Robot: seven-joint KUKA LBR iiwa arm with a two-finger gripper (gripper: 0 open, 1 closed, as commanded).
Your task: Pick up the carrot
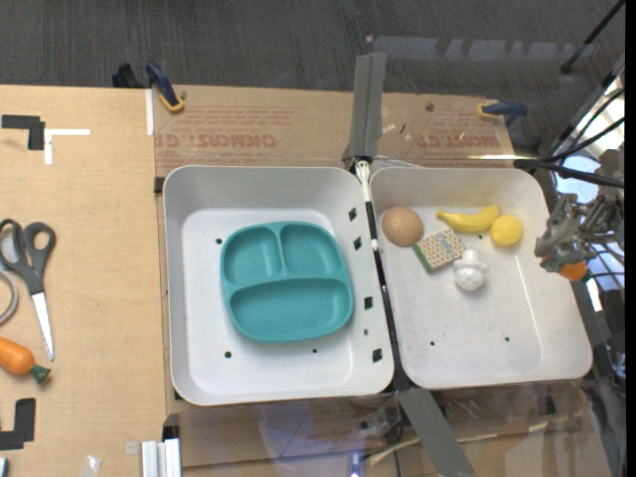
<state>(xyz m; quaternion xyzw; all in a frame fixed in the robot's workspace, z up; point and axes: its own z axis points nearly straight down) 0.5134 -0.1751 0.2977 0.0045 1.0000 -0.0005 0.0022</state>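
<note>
Carrot (15,357), smooth, orange and tapered with a green stub, lies on the pale wooden bench (79,197) left of both bins, steel scissors (30,266) just beyond it. A glossy teal divided plate (286,281) sits in the left bin (179,296) with bare white floor around it. In the right bin (477,356), a crumpled white lump (469,272), checked packet (437,251), brown ball (402,226), lemon (507,230) and banana (469,219) cluster towards the far wall. The gripper (556,244) hangs over that bin's right rim; whether it is open or closed cannot be told.
</note>
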